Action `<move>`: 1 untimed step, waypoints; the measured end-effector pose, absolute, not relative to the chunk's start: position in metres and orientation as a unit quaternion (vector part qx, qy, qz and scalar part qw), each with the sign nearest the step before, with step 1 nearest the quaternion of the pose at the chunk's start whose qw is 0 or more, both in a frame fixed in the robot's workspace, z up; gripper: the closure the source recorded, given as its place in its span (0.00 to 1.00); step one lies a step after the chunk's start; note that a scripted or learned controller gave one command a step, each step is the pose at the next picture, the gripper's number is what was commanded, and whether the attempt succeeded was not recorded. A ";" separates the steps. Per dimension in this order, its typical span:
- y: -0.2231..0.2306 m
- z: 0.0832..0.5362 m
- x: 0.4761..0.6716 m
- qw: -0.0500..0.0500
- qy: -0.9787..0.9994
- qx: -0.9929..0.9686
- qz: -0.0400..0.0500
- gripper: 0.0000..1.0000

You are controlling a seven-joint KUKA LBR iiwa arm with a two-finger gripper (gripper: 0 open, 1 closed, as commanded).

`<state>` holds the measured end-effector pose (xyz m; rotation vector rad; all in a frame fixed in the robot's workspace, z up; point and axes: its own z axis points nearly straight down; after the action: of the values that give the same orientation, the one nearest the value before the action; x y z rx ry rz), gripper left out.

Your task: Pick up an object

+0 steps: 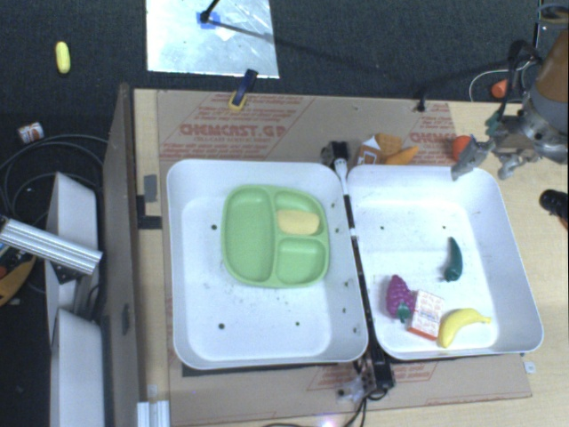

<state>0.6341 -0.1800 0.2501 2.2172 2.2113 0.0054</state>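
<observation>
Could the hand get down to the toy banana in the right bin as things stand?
Probably yes. The banana lies uncovered near the front corner of the right bin, with only the small red and white box touching its left side. The hand hangs over the bin's far right corner, nothing between.

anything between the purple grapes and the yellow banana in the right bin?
Yes: in the camera view a small red-and-white box lies between the purple toy grapes and the yellow toy banana.

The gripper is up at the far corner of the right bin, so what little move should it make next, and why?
Probably swing in over the right bin toward the green pepper. The gripper sits at the bin's far edge with nothing between its open fingers, and the pepper lies alone, nearer than the clustered banana, grapes and small box.
</observation>
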 end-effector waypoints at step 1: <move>-0.140 0.096 0.495 -0.011 0.706 0.708 -0.005 0.00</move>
<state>0.4950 -0.1400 0.0957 2.2391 2.2342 -0.0155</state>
